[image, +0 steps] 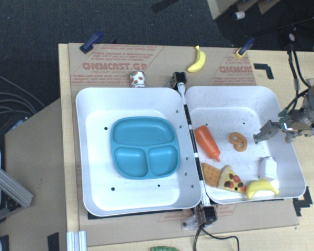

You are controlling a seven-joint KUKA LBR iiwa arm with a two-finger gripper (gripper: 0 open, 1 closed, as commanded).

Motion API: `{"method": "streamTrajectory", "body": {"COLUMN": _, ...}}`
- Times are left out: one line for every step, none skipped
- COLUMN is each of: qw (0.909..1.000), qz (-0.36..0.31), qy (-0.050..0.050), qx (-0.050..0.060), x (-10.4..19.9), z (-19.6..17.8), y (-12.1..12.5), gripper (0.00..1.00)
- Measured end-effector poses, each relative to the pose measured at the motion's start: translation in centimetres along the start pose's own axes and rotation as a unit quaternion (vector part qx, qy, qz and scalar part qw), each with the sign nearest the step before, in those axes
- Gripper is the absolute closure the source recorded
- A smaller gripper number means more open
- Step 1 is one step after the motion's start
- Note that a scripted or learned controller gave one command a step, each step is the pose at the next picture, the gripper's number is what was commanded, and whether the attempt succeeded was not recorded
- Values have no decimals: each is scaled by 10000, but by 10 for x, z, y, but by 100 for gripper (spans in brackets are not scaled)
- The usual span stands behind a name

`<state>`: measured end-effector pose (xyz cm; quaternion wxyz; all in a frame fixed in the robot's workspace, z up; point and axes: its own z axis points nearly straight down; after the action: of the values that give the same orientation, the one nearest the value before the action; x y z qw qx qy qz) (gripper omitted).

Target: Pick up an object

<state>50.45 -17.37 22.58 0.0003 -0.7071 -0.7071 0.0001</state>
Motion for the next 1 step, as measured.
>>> {"method": "streamTrajectory", "body": {"qw": 10000, "qz": 2, "qy": 4, "qx": 6, "x": -14, "z": 131, "y": 26, "gripper": 0}}
